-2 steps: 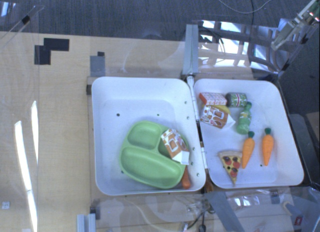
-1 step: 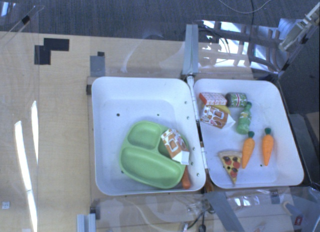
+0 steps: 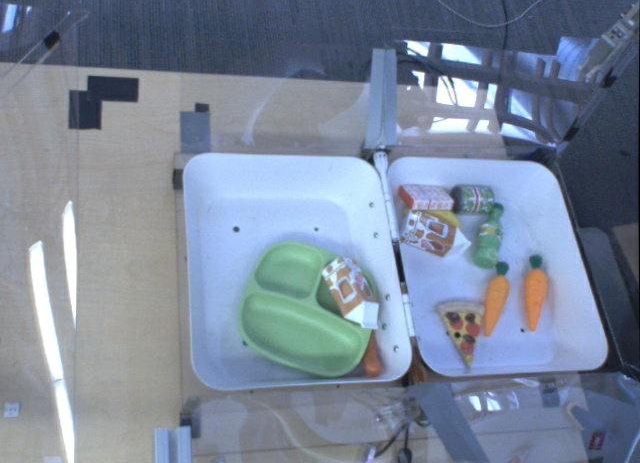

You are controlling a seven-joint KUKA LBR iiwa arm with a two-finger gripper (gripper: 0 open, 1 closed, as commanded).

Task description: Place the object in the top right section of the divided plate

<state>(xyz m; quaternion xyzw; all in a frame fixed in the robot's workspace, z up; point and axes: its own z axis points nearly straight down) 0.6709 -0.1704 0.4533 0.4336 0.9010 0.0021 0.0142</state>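
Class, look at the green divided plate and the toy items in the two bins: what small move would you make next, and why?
Probably none beyond a check: a small orange-and-white toy carton already lies in the top right section of the green divided plate in the left white bin. It seems to lean over the section's right rim, so a slight nudge inward might be the only move worth making.

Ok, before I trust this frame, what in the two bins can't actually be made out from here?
- Orange item at the green divided plate's lower right edge: mostly hidden under the plate rim, identity unclear.
- Small carton on the plate: it covers the top right section, so whether it sits fully inside cannot be judged.
- Labels on the right bin's cartons and can: too small to read.
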